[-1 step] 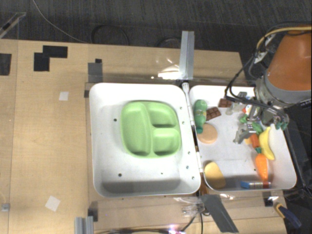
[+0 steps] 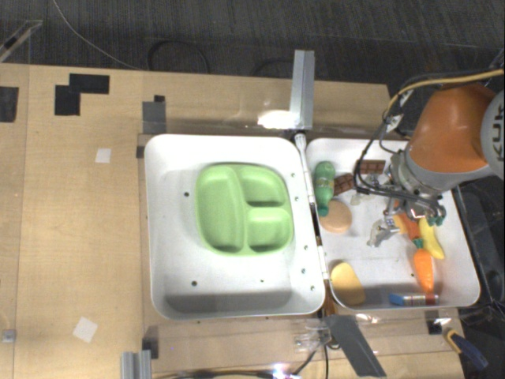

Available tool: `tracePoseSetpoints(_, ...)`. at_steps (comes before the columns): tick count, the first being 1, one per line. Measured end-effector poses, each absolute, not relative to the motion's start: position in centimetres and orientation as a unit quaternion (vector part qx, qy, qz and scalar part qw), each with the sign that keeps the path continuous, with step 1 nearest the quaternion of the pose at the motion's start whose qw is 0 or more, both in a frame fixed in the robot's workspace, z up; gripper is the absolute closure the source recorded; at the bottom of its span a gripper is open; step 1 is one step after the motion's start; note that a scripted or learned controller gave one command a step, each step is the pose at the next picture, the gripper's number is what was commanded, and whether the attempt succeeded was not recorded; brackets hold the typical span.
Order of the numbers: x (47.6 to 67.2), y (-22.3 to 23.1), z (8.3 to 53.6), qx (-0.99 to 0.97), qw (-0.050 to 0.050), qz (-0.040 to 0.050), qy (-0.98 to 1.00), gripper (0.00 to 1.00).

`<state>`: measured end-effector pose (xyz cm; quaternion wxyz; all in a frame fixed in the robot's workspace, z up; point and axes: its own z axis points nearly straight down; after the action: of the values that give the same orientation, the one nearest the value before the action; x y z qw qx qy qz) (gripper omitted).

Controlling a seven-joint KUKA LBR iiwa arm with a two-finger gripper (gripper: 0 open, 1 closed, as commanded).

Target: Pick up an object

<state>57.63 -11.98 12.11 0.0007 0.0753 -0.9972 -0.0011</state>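
My gripper [image 2: 385, 230] hangs low in the middle of the right bin [image 2: 465, 290], under the orange-banded wrist [image 2: 446, 133]. Just to its right lie a yellow banana [image 2: 432, 242] and an orange carrot [image 2: 424, 270]. To its left sits a tan round piece [image 2: 338, 216], and a green bottle [image 2: 323, 181] lies along the bin's left wall. A brown bar [image 2: 345, 184] lies beside the bottle. A yellow object [image 2: 347, 281] sits in the front left corner, and a marker [image 2: 412, 298] lies along the front wall. I see nothing held in the gripper.
The left bin [image 2: 170, 212] holds a green divided plate [image 2: 243, 208]. A metal post [image 2: 303, 93] stands behind the wall between the bins. Black cables [image 2: 375, 176] loop beside the wrist over the right bin.
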Motion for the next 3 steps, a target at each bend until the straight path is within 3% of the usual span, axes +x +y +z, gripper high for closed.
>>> tracePoseSetpoints(1,49.9,-13.4,9.1,0.043,-0.010,0.0017,-0.999,0.00)
tracePoseSetpoints(2,50.0,-17.4,9.1,0.136,-0.010,0.0030,-0.991,0.00)
tracePoseSetpoints(3,51.3,-13.5,9.1,0.149,-0.010,0.0033,-0.989,0.00)
